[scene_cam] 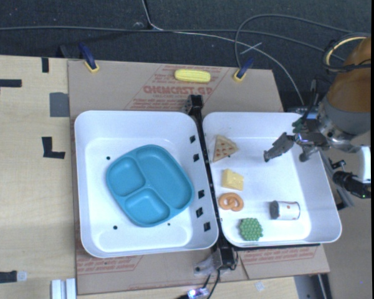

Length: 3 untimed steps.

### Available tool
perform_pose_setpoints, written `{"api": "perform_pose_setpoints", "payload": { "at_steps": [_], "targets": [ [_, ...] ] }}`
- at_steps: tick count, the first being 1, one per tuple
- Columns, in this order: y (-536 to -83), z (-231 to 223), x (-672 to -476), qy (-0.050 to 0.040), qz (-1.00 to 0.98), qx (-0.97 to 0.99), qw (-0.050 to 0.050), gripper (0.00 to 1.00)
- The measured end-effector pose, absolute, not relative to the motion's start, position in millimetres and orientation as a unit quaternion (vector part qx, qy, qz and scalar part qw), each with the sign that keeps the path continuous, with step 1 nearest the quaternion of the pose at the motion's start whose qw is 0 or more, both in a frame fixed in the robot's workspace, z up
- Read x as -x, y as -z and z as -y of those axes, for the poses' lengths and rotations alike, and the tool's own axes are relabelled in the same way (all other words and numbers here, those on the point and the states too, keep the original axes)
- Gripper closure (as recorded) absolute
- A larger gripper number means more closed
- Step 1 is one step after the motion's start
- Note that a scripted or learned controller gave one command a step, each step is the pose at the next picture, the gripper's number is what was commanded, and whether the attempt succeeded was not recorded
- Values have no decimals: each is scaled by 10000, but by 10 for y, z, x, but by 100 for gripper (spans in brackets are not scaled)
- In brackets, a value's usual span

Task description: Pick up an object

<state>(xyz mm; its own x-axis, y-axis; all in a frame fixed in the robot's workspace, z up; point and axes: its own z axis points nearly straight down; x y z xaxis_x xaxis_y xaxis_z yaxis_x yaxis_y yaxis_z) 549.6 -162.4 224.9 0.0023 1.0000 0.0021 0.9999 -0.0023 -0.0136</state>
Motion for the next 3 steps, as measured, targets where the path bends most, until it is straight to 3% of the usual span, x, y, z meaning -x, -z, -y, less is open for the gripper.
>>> {"api": "perform_pose_setpoints", "payload": {
  "at_steps": [1, 3],
  "targets": [
    [-2314, 1623, -5523, -7, 7074, 7068, 5, 0],
    [-1169, 1644, -5327, -20, 7072, 7070, 29, 0]
  ]
}}
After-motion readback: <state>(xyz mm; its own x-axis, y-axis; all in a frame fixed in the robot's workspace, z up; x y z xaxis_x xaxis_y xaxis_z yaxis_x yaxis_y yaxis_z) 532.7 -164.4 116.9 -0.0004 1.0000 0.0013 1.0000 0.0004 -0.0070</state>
